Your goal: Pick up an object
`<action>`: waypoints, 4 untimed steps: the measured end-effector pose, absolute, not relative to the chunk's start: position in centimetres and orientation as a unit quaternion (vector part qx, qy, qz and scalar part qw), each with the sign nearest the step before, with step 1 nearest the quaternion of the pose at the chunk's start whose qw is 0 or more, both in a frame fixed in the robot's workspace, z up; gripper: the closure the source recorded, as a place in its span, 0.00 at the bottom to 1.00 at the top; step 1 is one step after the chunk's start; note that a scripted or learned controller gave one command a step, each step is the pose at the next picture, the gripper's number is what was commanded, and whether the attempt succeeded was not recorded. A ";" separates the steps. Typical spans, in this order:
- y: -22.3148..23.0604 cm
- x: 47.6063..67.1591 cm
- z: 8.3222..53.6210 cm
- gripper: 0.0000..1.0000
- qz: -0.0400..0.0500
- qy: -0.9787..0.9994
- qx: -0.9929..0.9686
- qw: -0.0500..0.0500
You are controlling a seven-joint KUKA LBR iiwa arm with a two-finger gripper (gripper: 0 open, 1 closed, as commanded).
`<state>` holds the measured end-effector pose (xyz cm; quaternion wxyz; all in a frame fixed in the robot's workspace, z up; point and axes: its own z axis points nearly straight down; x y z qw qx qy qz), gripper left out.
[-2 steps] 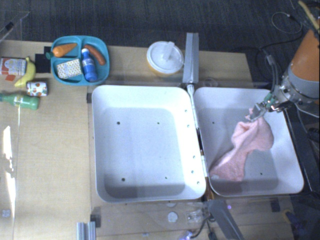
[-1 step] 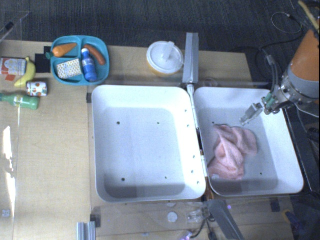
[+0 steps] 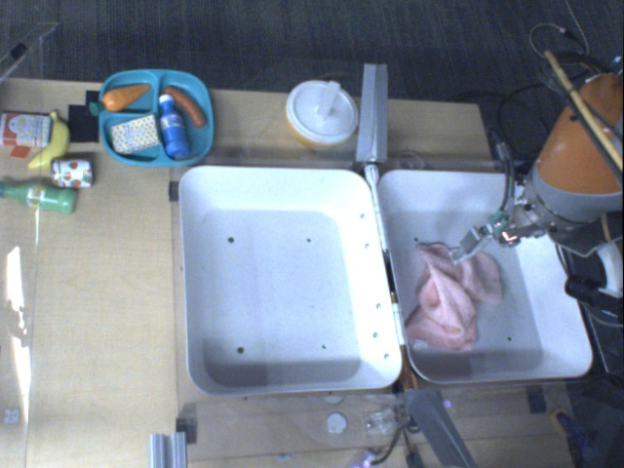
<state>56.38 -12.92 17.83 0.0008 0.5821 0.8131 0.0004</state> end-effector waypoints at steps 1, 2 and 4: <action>-13.2 56.1 9.8 0.00 0.003 0.829 0.559 0.005; -9.4 58.8 9.2 0.00 0.005 0.808 0.589 0.008; -6.2 64.0 18.6 1.00 0.001 0.831 0.557 0.003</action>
